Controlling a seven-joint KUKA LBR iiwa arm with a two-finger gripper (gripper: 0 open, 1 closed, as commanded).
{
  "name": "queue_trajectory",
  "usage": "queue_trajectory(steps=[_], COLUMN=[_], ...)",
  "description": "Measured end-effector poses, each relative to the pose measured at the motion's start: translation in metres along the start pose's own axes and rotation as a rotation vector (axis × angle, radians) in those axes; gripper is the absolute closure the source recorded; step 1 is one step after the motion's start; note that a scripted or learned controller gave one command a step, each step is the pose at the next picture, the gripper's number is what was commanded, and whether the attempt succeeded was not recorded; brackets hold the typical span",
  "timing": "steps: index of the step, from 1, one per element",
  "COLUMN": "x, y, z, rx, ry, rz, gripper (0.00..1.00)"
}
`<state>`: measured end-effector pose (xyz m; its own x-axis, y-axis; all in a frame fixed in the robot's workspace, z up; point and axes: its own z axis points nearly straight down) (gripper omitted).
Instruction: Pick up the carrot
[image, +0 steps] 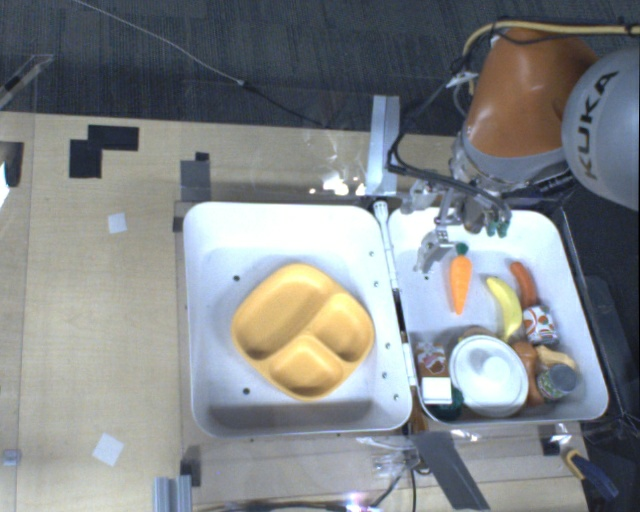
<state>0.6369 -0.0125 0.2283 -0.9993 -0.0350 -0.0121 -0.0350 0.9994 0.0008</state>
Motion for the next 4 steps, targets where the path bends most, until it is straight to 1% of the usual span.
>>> queue_trajectory(steps=[1,2,3,4], x=[0.003,0.049,0.0,-0.003], y=[-0.022,-0.077,-0.071,-0.07], z=[0.042,0.123,0.14,0.125], rx=[0.0,0.002,0.001,0.001], ry=[0.004,0.01,-0.002,-0.012], rz=[0.088,0.063,0.068,0.065], gripper=[0.0,0.0,0.0,1.0])
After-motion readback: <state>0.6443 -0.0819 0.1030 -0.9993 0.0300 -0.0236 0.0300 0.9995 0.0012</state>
